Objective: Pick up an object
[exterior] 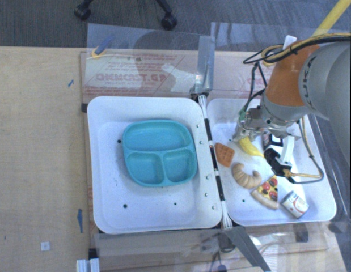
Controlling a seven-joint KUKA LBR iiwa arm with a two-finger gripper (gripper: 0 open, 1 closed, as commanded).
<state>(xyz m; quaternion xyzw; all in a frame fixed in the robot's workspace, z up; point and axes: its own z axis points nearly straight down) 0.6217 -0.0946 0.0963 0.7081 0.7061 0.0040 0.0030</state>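
I've got the gripper (250, 136) low over the banana (250, 147); can't tell how wide it's spread. Light, smooth, curved toy — I'd pinch across its middle.

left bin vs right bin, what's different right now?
The left bin carries a single teal divided plate; the right bin carries several small items: a croissant, a pizza slice, a banana, an orange cracker and a small can. The arm with its gripper is over the right bin, not the left bin. The left bin looks wider than the right bin. Both are shallow and white, set side by side.
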